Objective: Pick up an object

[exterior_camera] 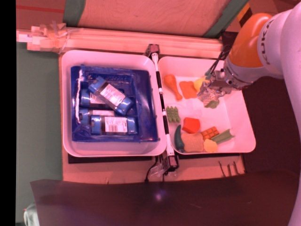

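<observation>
1. A bench (108,171) seen from above at a slant carries two shallow white bins side by side.
2. A grey robot arm with an orange band (256,36) reaches in from the right, over the upper part of the right bin.
3. The left white bin (68,140) holds a dark blue plastic tray (146,121), and in the tray lie several blue bottles with white labels (109,94), resting on their sides and touching one another.
4. The right white bin (240,126) holds a scatter of small toy foods.
5. The arm's end effector (210,94) hangs low in the upper middle of the right bin; whether it is released or clenched cannot be told.
6. Just beside it, to its left, lie a flat orange piece (188,89) and a small yellow piece (199,83); further left lies an orange drumstick-shaped toy (172,85).
7. A small green piece (212,104) lies right under the end effector.
8. Near the bin's front edge sit a tan bread-slice toy (192,142), a red block (191,125), a dark green curved piece (178,138), a ridged green piece (172,114), a brown waffle-like square (209,133), a green bar (224,136) and a yellow disc (210,146), clustered close together.
</observation>
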You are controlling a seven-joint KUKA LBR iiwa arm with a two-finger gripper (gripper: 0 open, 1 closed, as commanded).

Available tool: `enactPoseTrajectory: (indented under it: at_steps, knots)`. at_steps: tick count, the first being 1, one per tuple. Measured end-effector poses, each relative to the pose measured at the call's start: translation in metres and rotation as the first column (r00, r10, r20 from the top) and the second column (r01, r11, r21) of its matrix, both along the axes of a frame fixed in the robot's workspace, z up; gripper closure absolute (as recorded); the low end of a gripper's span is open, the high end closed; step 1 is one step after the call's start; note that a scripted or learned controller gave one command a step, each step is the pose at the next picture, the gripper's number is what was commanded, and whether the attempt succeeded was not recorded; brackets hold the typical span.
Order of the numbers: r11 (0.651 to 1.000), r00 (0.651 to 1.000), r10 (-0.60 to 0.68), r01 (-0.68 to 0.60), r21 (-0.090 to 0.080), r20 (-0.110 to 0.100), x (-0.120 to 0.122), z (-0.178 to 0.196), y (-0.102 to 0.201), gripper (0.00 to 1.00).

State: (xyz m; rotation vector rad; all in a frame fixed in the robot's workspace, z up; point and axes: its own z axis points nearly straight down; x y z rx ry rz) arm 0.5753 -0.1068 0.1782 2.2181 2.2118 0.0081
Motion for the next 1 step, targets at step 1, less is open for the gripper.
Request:
enactPoseTrajectory:
  at_steps: [1]
  knots:
    - [1.000,1.000,0.000,0.000,0.000,0.001,0.0117,0.0557,-0.0046,1.00]
